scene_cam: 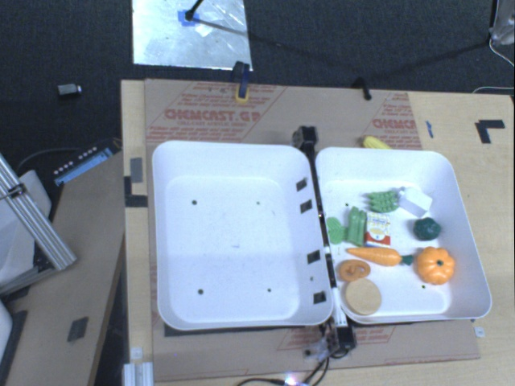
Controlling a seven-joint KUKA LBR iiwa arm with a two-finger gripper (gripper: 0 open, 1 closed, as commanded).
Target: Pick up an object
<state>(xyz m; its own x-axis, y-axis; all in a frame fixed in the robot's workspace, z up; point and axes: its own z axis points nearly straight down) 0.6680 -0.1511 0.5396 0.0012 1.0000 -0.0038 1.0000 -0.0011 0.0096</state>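
**Desk:** What's up for grabs, and where?

**Photographer:** Toy food, all in the right bin. The orange pumpkin sits near its outer wall. A carrot lies just left of the pumpkin, clear on both long sides.

**Desk:** How would it handle?

**Photographer:** Likely light, stiff plastic and a bit slick. Pinch it across the thick middle.

**Desk:** Count?

**Photographer:** One pumpkin and one carrot. Two round slices lie left of the pumpkin and below the carrot. Up-left of the pumpkin are one dark green ball, one white block and one small carton. The greens are too small to count.

**Desk:** The pincer?

**Photographer:** Can't tell its state.
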